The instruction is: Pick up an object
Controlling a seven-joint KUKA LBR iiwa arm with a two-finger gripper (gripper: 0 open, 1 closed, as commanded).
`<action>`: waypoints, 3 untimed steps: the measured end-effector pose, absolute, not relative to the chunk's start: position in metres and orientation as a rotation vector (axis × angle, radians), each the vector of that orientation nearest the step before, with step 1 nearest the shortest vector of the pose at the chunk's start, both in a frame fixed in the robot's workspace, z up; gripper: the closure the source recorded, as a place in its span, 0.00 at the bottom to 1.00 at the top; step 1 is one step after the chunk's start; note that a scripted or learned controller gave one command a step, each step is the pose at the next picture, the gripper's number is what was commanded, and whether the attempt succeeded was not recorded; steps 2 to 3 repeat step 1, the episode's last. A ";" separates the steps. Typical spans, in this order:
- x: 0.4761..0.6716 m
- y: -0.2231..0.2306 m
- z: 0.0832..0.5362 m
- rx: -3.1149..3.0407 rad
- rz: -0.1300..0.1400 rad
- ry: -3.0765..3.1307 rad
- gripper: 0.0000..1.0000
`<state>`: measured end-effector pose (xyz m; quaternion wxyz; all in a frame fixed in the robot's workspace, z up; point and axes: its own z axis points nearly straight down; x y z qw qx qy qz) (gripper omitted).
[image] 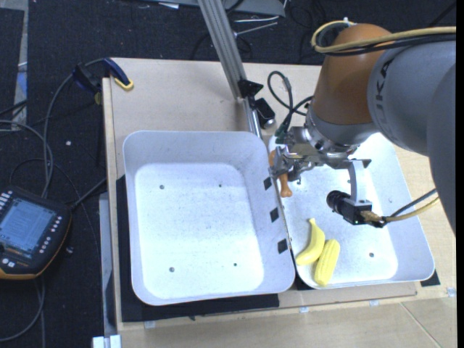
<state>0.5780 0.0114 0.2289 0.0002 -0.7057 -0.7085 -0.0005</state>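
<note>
The wooden bench (181,93) spreads under everything, running from nine o'clock to three o'clock across the view, with dark floor around it. The grey arm (420,93) comes in from three o'clock, its orange band (348,71) swelling near one o'clock above the wrist. The left bin (145,151), white and shallow, lies from the centre toward eight o'clock, its floor speckled with fine dark dots. The right bin (406,259) sits against it on the four o'clock side, the two rims touching along a seam marked by small black tabs. A slanted aluminium bar (221,35) crosses from twelve o'clock down toward the seam. A teach pendant (25,230) rests on the floor at nine o'clock, its cable looping upward. The gripper (286,176) hangs just right of centre over the upper left corner of the right bin, close by the seam; something small and orange shows at its tip, but whether the pincer is open, closed or clamped on anything I cannot tell. A yellow banana (312,243) lies on the right bin's floor at five o'clock, below the gripper and apart from it, and a yellow corn cob (327,261) lies just beside it, touching on its right
</note>
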 end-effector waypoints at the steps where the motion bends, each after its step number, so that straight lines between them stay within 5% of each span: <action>1: 0.560 0.067 0.222 -2.215 0.000 -2.225 1.00; 3: 0.560 0.067 0.222 -2.215 0.000 -2.225 1.00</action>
